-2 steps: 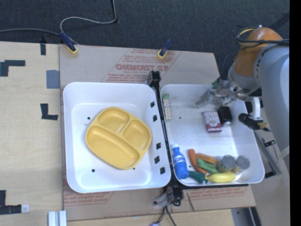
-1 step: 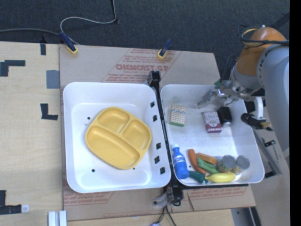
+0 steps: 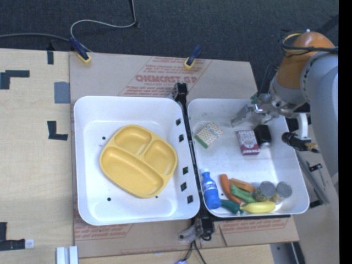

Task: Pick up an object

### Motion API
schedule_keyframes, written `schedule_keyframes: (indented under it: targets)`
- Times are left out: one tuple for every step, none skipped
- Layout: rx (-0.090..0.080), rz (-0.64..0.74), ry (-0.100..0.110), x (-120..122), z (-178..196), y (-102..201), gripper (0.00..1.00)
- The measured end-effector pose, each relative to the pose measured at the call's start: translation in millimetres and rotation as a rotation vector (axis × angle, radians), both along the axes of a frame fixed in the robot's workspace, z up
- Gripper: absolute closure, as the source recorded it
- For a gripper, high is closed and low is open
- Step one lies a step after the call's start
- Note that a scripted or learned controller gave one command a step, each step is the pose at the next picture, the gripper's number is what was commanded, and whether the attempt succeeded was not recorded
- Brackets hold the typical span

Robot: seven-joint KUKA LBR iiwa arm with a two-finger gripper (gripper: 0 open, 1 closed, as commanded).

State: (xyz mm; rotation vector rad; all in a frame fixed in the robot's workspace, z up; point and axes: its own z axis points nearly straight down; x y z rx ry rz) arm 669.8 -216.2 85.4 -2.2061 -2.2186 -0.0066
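Note:
My gripper (image 3: 241,117) hovers over the back of the right bin (image 3: 286,164), its fingers apart and nothing between them. Just left of and below it lies a green and white packet (image 3: 208,134). A small red and white box (image 3: 248,142) rests right below the gripper. Along the bin's front edge sit a blue bottle (image 3: 209,188), an orange carrot (image 3: 224,184), green toy vegetables (image 3: 240,193), a yellow banana (image 3: 258,207) and two grey cans (image 3: 267,190).
The left bin (image 3: 88,147) holds a yellow divided plate (image 3: 138,160). A black divider (image 3: 186,142) runs between the two bins. The arm comes in from the right, above the right bin's far corner.

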Motion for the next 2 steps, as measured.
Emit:
schedule_keyframes:
  targets:
    - [0.0,0.0,0.0,0.0,0.0,-0.1,0.0]
    - [-0.006,0.0,-0.008,-7.7,1.0,-2.0,0.0]
